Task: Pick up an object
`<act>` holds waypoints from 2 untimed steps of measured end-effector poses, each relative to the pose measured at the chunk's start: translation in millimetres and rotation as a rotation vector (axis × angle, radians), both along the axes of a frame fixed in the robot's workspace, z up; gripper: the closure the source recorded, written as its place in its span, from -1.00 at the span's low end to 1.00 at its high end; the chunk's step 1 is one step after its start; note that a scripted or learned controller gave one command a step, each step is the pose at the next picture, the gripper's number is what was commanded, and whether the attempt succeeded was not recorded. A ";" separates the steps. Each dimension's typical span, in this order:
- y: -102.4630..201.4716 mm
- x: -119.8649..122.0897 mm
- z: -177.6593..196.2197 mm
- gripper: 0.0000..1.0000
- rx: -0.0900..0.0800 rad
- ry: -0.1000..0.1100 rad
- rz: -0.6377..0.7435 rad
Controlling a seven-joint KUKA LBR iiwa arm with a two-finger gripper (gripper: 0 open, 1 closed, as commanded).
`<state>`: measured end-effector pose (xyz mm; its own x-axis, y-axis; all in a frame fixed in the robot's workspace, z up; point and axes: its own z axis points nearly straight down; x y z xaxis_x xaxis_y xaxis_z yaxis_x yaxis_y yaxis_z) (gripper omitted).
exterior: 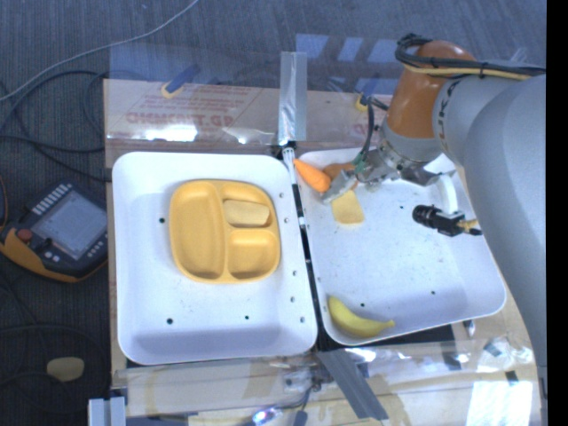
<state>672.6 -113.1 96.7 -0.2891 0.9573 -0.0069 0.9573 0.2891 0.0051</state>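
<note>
Picking one target and committing to it looks like the way to do this step well. In the far left corner of the right bin (399, 264), the orange carrot (311, 174) lies against the wall. Just right of it and a little nearer sits the yellow wedge (349, 209). The gripper (353, 180) hangs low over the gap between them, right beside both. From this slanted view I cannot tell whether it is open or closed, and nothing can be seen held in it. The wedge seems the fairer choice, since it lies free of the wall. The carrot is crowded by the rim, and a descent there could strike the bin's edge. The approach should come straight down, centred on the wedge, so the carrot is not nudged.

As for the containers, the left bin (133, 264) holds a divided yellow plate (222, 229) lying flat near its middle. The right bin holds the carrot and the wedge at its far left, and a banana (355, 319) rests by the near wall, well apart from them.
</note>
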 end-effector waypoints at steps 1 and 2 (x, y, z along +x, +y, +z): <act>6.1 -17.2 2.0 -1.00 -0.007 -0.027 0.164; -8.8 -3.7 -0.1 -1.00 0.013 0.024 0.308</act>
